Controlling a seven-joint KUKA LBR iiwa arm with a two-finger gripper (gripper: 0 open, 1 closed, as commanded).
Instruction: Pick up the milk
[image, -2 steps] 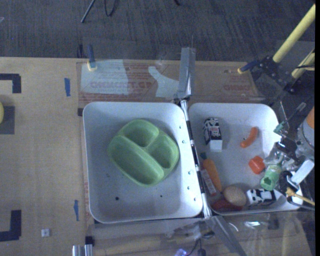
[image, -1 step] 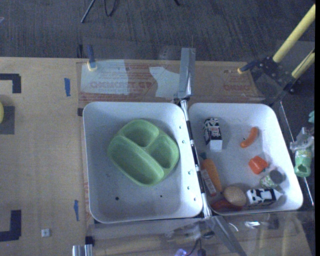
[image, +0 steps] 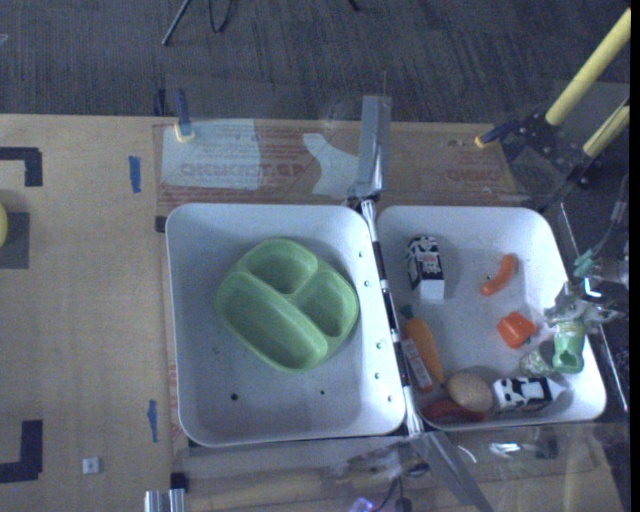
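Note:
The milk (image: 425, 266) is a small white carton with black cow patches. It lies in the right bin (image: 462, 222), near the upper left, close to the divider. A second cow-patterned carton (image: 526, 392) lies on its side at the bin's front right. My gripper (image: 586, 298) shows as a small metallic shape at the bin's right rim, just above a green bottle (image: 568, 348). It is far to the right of the milk and apart from it.
Also in the right bin are a carrot (image: 424, 350), an orange piece (image: 500, 275), an orange cup (image: 516, 328), a tan round item (image: 470, 390) and a red item (image: 446, 409). The left bin (image: 195, 300) holds a green divided plate (image: 287, 302).

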